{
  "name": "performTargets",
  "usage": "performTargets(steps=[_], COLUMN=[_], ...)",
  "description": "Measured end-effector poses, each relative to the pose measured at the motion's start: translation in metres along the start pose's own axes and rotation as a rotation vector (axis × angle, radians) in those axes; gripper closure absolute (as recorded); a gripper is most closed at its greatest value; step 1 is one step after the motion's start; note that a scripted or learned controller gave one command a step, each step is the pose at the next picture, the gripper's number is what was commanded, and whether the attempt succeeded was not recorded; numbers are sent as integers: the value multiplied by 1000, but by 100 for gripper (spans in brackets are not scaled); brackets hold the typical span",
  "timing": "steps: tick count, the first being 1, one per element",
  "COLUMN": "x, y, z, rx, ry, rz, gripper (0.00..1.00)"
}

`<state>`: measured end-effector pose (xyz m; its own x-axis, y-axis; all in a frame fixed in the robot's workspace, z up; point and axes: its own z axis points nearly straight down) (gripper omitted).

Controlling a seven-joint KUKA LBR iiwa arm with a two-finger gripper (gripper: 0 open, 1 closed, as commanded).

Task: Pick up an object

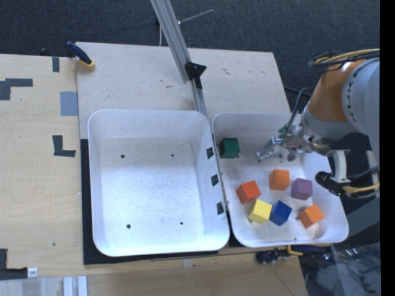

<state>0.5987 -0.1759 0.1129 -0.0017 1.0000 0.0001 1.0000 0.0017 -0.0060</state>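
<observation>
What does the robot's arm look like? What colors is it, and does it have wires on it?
The arm is fat, round and grey, with a bright orange band above the wrist. At its tip sits a small silvery metal gripper with two thin jaws. Yes, it has wires: thin yellow and dark cables loop over the top, and a black cable hangs below.

This looks like a robotics lab set up for grasping trials. A light plywood desk (142, 79) stands on dark grey carpet (259, 17) and carries two shallow white plastic bins (99, 165) side by side, with a slanted aluminium strut (170, 29) rising between them. Grey tape patches (69, 103) mark the desk surface. A grey industrial robot arm with an orange band (345, 97) reaches in over small coloured cubes (279, 179), plain test objects rather than household goods.
</observation>
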Motion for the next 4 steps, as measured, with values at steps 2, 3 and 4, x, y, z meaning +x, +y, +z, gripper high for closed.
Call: performTargets(steps=[2,3,4], x=[-1,-7,-7], y=[5,9,9], z=[-76,-122,-143], rx=[-11,-10,-7], ry=[-2,-2,0], rz=[0,0,0], gripper=[100,100,100])
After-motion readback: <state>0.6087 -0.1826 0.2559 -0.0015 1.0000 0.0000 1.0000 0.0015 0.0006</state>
